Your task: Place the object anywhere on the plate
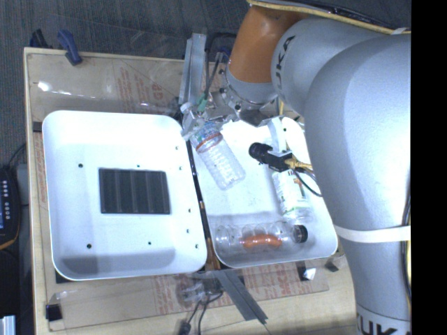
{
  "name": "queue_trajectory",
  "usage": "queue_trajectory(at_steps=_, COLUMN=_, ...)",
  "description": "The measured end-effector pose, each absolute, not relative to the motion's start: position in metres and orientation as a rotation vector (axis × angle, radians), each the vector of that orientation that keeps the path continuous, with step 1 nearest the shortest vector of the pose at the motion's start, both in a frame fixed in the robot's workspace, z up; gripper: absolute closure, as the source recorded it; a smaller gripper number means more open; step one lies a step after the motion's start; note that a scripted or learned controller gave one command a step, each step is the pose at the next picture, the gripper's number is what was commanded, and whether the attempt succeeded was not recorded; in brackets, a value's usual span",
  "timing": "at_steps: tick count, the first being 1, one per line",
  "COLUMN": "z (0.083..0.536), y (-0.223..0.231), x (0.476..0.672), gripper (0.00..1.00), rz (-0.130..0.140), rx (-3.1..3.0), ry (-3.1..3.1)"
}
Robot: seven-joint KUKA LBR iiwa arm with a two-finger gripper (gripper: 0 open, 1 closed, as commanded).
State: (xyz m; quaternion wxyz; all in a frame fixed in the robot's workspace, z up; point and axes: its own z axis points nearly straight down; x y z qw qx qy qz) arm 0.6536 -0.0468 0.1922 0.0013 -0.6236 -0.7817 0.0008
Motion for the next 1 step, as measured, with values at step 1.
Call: queue_trajectory(at_steps=1, z=0.2246, y=0.0152, x=0.5601, gripper=1.0, rz=0.004, rx=-2.068, ry=-2.362)
